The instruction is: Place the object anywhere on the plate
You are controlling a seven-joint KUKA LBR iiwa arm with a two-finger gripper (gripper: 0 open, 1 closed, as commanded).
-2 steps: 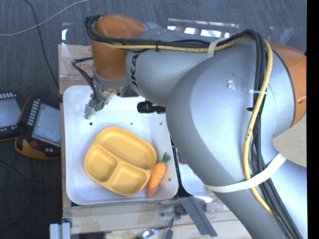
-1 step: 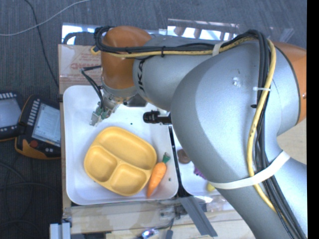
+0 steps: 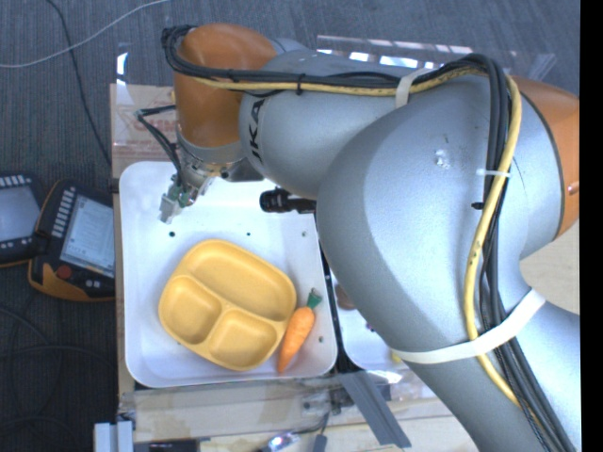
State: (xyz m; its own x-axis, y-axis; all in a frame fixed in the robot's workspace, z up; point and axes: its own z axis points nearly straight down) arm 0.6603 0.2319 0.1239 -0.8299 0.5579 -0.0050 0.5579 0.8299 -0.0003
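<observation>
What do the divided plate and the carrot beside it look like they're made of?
The plate: likely moulded plastic, semi-gloss; its yellow is even, its three compartments have rounded edges, and the rims carry soft highlights. The carrot: apparently a plastic toy, smooth and uniformly orange with a small green top; foam or rubber can't be excluded.

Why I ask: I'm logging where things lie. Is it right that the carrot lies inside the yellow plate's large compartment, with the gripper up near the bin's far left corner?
Not quite. The camera view shows the carrot on the bin floor, against the yellow plate's right rim, not in a compartment. The gripper is indeed near the far left corner.
</observation>
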